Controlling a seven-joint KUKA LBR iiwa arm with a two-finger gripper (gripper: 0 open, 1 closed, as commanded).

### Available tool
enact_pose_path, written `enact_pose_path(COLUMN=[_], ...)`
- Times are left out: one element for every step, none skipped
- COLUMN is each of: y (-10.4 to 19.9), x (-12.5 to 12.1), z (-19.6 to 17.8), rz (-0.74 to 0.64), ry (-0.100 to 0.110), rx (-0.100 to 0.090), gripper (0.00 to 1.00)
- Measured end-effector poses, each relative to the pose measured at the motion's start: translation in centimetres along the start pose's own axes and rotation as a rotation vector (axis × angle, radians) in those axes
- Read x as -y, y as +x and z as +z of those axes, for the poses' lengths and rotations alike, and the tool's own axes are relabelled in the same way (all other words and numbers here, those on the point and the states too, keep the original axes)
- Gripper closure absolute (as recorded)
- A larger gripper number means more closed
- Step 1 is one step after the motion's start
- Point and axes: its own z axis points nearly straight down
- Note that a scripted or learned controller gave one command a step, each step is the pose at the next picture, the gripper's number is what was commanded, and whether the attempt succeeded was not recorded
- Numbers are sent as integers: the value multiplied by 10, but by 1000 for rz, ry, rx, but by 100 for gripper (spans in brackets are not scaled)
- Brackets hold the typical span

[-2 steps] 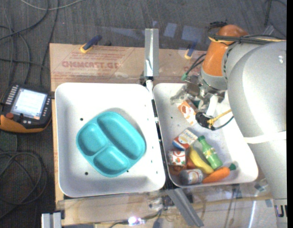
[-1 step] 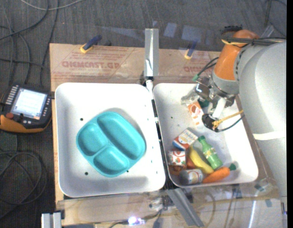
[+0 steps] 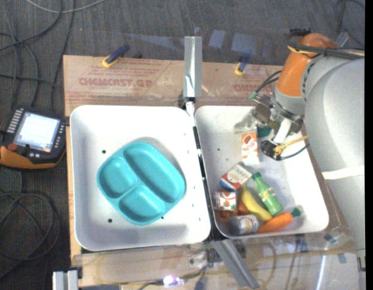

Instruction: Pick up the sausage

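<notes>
The gripper [image 3: 254,127] hangs over the right bin's [image 3: 313,222] far edge, its state unclear to me, while toy food, perhaps the sausage, crowds the near edge.

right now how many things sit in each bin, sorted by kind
Left bin:
teal divided tray: 1

Right bin:
green bottle: 1
banana: 1
carrot: 1
can: 1
small cartons or packets, near and: 3

Total: 8, though the pile is cluttered and hard to separate. I can't pick out a sausage for sure.
</notes>
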Motion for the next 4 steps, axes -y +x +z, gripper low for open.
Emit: enact_pose_path(y=[-30, -31, -28, -30], x=[-19, -13, -21, -18], z=[-2, -4, -3, -9], rz=[132, -38, 22, 22], ry=[13, -29, 3, 15], rx=[-3, -13, -5, 5], gripper=[0, 0, 0, 100])
